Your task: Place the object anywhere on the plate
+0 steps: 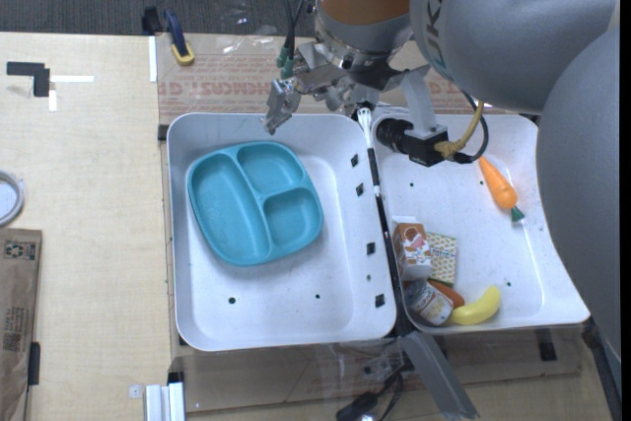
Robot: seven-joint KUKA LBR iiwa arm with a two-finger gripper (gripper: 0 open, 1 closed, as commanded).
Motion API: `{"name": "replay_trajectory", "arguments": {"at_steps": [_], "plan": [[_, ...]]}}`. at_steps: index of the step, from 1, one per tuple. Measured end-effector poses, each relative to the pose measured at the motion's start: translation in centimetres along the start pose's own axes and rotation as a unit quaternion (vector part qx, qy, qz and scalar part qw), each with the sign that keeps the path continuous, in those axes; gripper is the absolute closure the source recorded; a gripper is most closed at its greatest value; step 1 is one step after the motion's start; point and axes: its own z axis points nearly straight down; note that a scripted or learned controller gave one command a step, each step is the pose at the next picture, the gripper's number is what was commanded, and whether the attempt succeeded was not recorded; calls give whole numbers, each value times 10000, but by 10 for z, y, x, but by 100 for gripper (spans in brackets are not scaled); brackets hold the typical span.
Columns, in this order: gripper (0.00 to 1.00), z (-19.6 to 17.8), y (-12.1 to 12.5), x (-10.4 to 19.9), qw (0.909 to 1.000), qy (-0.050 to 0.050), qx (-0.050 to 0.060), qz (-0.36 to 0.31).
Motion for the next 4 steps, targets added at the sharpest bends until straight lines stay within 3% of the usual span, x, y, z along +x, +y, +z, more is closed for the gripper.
{"name": "replay_trajectory", "arguments": {"at_steps": [4], "plan": [[0,0,0,0,10000,0,0,0]]}}
